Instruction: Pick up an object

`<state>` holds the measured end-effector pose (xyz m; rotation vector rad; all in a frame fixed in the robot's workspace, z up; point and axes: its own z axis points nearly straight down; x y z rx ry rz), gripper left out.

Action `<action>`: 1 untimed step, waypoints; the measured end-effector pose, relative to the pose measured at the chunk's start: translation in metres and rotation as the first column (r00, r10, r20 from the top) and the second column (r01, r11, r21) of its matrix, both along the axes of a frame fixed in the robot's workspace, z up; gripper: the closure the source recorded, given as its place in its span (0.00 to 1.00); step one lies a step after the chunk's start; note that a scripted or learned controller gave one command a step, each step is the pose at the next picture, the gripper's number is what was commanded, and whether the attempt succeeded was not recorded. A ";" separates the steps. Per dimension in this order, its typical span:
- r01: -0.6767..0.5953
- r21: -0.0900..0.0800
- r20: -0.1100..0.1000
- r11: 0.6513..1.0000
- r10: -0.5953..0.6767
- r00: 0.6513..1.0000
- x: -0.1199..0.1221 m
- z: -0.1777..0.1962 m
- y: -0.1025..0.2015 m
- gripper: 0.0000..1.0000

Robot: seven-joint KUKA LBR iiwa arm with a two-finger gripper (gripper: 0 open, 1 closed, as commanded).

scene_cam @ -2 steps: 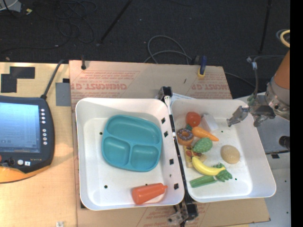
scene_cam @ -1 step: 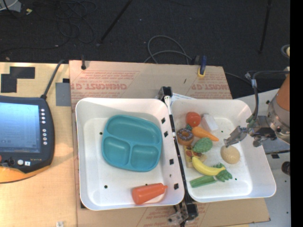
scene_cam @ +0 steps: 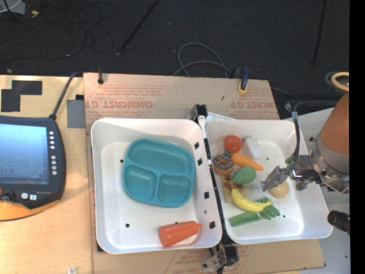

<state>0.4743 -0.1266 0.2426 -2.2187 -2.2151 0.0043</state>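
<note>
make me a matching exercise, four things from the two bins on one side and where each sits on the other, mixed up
Things:
1. teal tray
2. banana
3. tomato
4. orange bottle

Places:
A. right bin, far end
B. left bin, near edge
C. left bin, middle
D. right bin, near half, beside a green vegetable

Pairs: 1-C, 2-D, 3-A, 4-B

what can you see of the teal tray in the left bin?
The teal tray is a shallow, rounded-corner divided plate that looks like moulded plastic, with one long compartment along the far side and two smaller ones nearer the camera. It lies flat, right side up, slightly rotated, about mid-floor of the left bin. Its compartments hold nothing. An orange carrot-like toy lies nearer the camera, apart from it.
</note>
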 end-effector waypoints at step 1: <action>0.000 -0.001 0.001 1.000 0.000 1.000 0.001 0.011 -0.001 1.00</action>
